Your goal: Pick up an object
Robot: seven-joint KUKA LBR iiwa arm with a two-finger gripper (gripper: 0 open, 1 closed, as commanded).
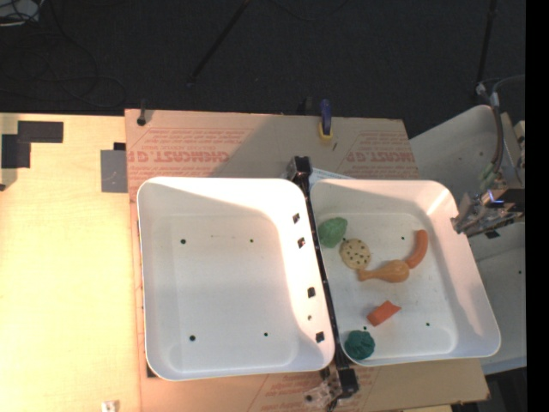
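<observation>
Camera view: six small toy foods lie in the right white bin [446,230]; left white bin [223,281] offers room; gripper [485,213] at the right rim, grip unclear.

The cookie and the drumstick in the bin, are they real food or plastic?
Probably plastic toys. The cookie is a pale disc with neat dark dots and a smooth, even face, no crumbs. The drumstick is one flat tan colour with a faint shine, like moulded plastic. Both lie in the right bin, which looks like glossy white plastic. The view is too small to be sure.
</observation>
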